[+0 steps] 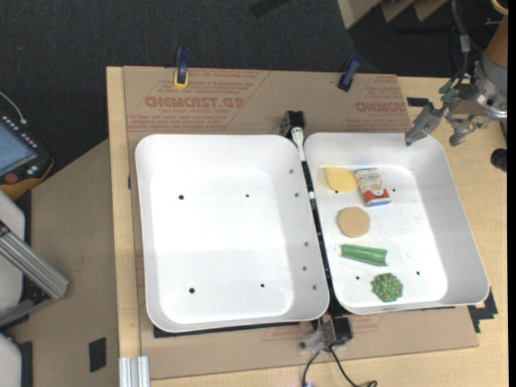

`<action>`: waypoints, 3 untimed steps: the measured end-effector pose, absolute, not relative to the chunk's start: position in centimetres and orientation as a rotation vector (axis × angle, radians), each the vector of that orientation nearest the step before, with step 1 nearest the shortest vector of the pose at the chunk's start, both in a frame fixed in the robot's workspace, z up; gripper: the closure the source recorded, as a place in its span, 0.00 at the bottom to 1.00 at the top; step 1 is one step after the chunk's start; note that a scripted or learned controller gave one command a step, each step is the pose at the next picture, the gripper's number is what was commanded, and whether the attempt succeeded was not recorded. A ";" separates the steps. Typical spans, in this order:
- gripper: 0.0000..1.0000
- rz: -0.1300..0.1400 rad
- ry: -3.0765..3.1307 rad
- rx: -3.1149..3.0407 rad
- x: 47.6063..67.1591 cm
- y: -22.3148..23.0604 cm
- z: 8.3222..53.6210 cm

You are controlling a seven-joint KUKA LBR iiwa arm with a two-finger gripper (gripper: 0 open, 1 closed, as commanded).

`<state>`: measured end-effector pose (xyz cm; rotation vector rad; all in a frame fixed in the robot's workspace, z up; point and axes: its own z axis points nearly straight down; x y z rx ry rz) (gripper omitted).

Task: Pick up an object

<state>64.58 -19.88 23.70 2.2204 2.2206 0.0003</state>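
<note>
The right bin (451,208) holds several small items: a yellow wedge (340,179), a small red and white carton (372,187), a round tan cookie (353,222), a green pod (364,254) and a green broccoli head (387,287). My gripper (439,129) hangs at the far right, above the back right corner of that bin, well away from the items. Its two fingers are spread apart with nothing between them.
The left bin (161,240) sits beside the right one, joined by a black hinge strip (310,200). Both rest on a cardboard sheet (242,99) held by two blue clamps (182,64). A screen (12,147) and a metal rail (28,260) lie at the left.
</note>
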 end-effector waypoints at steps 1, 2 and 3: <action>0.00 -0.008 2.235 2.227 61.0 -14.5 10.6; 1.00 0.002 2.220 2.218 61.4 -14.9 12.5; 1.00 -0.004 2.227 2.228 51.7 -10.9 15.3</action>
